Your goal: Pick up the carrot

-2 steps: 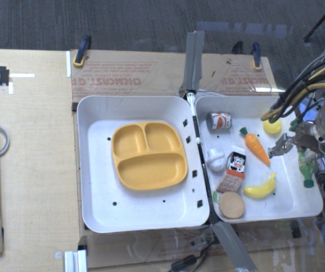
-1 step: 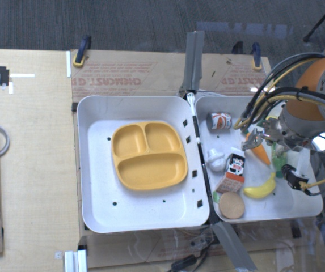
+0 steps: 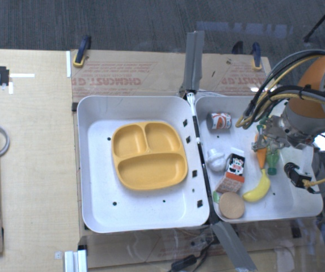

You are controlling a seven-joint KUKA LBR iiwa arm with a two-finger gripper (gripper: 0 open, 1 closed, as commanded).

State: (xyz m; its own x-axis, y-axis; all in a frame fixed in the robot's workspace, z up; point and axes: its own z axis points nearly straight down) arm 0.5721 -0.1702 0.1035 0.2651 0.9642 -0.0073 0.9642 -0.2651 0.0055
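Nearest the camera in the right bin (image 3: 298, 211) lies a round, flat tan cookie-like disc (image 3: 231, 205), matte in finish. Just behind it sit a curved, smooth yellow banana (image 3: 257, 189) and a small carton (image 3: 234, 171) printed with a cartoon cow; its writing is too small to read. A crumpled white object (image 3: 216, 161) rests beside the carton.

The carrot (image 3: 261, 154), a slim orange taper, stands nearly upright under the gripper (image 3: 266, 144), beside something green and blurred. Cables hide the tool, so whether it is spread or pinching is impossible to tell.

Farther back lies a red and white can (image 3: 220, 120) on its side.

The left bin (image 3: 91, 169) holds a glossy yellow divided plate (image 3: 149, 155). Beyond, cardboard (image 3: 128, 75) bears red upside-down lettering, hard to read.
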